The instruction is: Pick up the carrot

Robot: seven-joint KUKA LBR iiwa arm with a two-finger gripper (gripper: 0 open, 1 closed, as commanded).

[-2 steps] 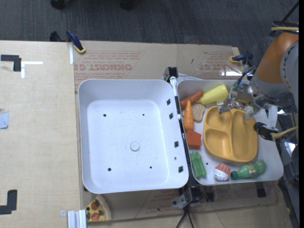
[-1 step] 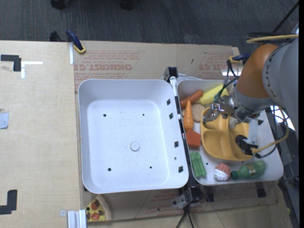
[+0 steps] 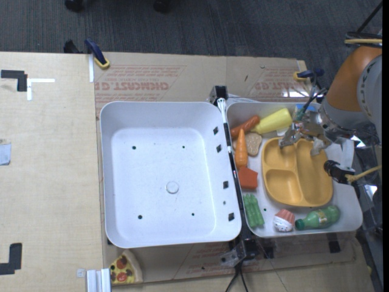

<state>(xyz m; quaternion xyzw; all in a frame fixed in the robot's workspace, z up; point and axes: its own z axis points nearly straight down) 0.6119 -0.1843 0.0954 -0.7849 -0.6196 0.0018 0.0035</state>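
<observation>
Claw (image 3: 302, 136) apart, empty, over yellow tray (image 3: 298, 174); carrot (image 3: 241, 148) left of tray, crowded w/ neighbors — may snag wrong item.

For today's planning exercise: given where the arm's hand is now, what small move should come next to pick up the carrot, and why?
Probably shift the hand leftward: it hangs over the yellow tray's top edge, while the carrot lies against the right bin's left wall.

Orange carrot (image 3: 241, 147), yellow divided tray (image 3: 298, 176), green bottle (image 3: 318, 218), white bins (image 3: 121, 181), possibly tan bread slice (image 3: 253, 143).
</observation>
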